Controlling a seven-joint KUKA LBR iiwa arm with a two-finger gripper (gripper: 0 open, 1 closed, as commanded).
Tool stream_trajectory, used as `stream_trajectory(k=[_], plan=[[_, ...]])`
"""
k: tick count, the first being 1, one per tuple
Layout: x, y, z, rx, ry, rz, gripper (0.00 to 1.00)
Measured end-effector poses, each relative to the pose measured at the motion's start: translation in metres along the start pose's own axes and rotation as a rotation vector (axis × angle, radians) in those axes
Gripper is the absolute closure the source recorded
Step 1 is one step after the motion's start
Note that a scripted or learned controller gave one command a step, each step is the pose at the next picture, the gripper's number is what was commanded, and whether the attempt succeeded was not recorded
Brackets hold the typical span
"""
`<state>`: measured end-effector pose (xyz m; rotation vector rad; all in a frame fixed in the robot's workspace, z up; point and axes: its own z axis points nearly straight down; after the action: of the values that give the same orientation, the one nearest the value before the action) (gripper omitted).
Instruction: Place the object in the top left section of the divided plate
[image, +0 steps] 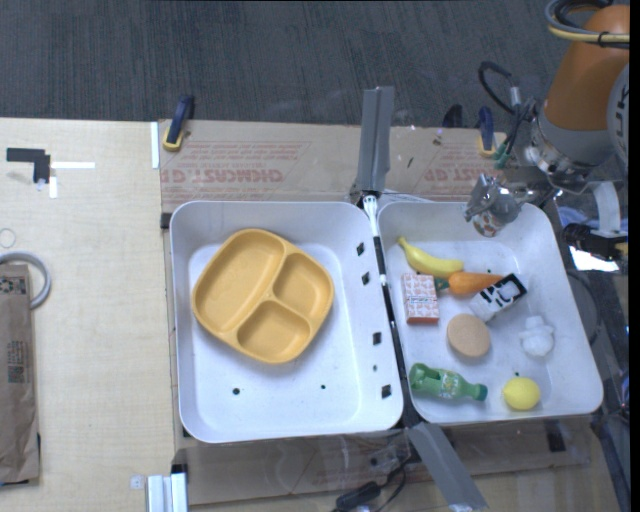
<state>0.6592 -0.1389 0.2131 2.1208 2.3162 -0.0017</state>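
Observation:
A yellow divided plate (262, 294) with three sections lies tilted in the left bin (200, 400); nothing is in its sections. The right bin (570, 330) holds a banana (428, 258), a carrot (472, 282), a black-and-white packet (498, 295), a pink wafer box (421, 298), a round tan bun (468, 336), a white crumpled item (537, 338), a green bottle (446, 383) and a lemon (521, 393). My gripper (488, 212) hovers over the back edge of the right bin, above and right of the banana, with nothing visible between its fingers.
A metal divider post (376, 140) stands at the back between the bins. A brown paper bag (18, 370) lies at the far left of the bench. Blue clamps (180, 120) hold cardboard behind the bins.

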Motion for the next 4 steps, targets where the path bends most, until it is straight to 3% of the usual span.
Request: stream_trajectory(k=[1,2,3,4], plan=[[0.090,-0.025,0.022,0.003,0.001,0.098,1.00],[0.171,-0.068,0.022,0.004,0.001,0.151,1.00],[0.242,-0.083,0.022,0.004,0.000,-0.006,1.00],[0.307,-0.081,0.045,0.005,-0.001,0.093,1.00]])
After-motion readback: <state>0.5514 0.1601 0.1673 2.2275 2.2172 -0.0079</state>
